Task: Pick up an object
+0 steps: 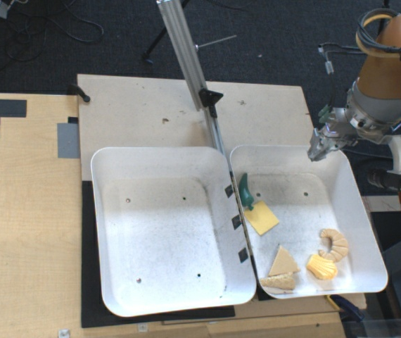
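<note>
The right bin holds several small things. A yellow flat square with a green handle-like piece lies by the bin's left wall. A tan wedge sits near the front edge. A curled beige piece and a yellow shell-shaped piece lie at the front right. My gripper hangs over the far right corner of this bin, apart from all of them, with nothing seen between its fingers.
The left bin stands beside the right one, with a divider with black clips between them. A slanted aluminium bar rises behind the bins. A wooden tabletop lies to the left.
</note>
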You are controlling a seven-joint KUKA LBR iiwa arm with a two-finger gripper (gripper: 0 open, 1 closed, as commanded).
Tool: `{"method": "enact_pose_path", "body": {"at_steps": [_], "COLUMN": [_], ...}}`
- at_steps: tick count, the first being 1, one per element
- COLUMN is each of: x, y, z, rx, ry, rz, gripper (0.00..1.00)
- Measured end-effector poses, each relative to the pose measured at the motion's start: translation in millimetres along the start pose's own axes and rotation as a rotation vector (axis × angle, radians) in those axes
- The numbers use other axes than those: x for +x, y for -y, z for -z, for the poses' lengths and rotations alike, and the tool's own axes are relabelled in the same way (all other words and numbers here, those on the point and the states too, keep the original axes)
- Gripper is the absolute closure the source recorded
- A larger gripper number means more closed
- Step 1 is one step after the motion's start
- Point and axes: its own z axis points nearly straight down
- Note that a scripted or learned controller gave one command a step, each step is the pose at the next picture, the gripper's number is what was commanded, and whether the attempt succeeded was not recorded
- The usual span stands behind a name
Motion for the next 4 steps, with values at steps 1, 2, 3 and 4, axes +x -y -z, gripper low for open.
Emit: {"method": "enact_pose_path", "body": {"at_steps": [1,2,3,4], "x": [59.8,114.0,162.6,214.5], "y": [-8.1,-14.9,-19.6,-26.5], "z": [5.6,-9.4,-19.6,-3.9], "rx": [-0.001,0.002,0.003,-0.003], "ry": [-0.001,0.0,0.0,0.0], "rz": [0.002,0.001,0.0,0.0], "gripper": [1.0,1.0,1.0,1.0]}}
